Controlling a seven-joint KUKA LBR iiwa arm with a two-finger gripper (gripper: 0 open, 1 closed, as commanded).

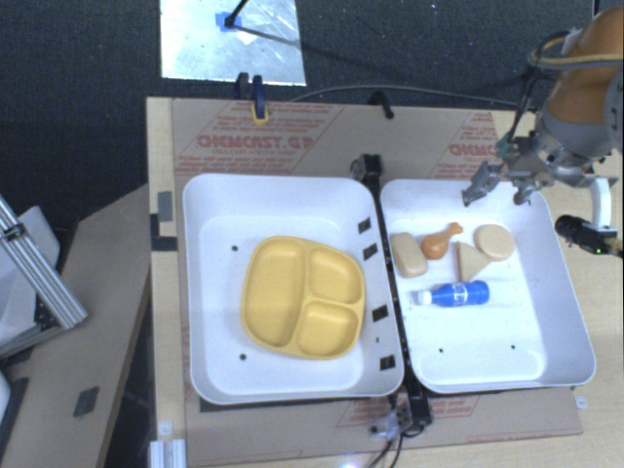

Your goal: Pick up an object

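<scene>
Camera view from above shows 2 shallow white plastic bins side by side on a brown board. In the left bin [210, 213] sits a yellow plastic tray with 3 compartments [302, 297], roughly centred, with bare white floor on all sides of it.

Toward 12 o'clock on the floor of the right bin [546, 359] lies a cluster: a tan bread-shaped block [408, 255], an orange drumstick-shaped toy [443, 240] just beside it, a beige wedge [469, 260], and a pale round disc [495, 242] touching the wedge. A small blue bottle with a white cap [453, 294] lies on its side at 6 o'clock of the cluster. Open white floor spans that bin's 6 o'clock half.

At 1 o'clock from the cluster, over the bin's far rim, hangs the two-finger gripper [499, 189], its fingers spread wide and holding nothing.
</scene>
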